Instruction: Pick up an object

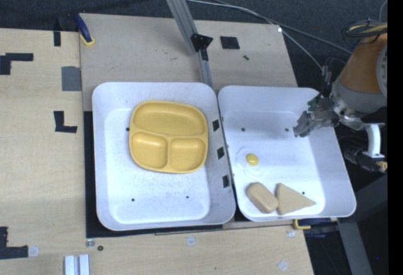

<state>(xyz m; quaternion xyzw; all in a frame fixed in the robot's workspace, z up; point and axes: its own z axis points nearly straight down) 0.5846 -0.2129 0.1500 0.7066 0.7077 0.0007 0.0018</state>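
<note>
A yellow divided plate lies in the left bin. In the right bin a small yellow round piece rests near the middle. A tan oblong piece and a tan wedge lie side by side at the bin's front. My gripper hangs over the right bin's far right side, well apart from all of these pieces. Nothing shows between its dark fingers.
A slanted metal pole runs down to the back edge between the bins. Cables trail across the dark floor behind. Black tape marks sit on the wooden bench at the left.
</note>
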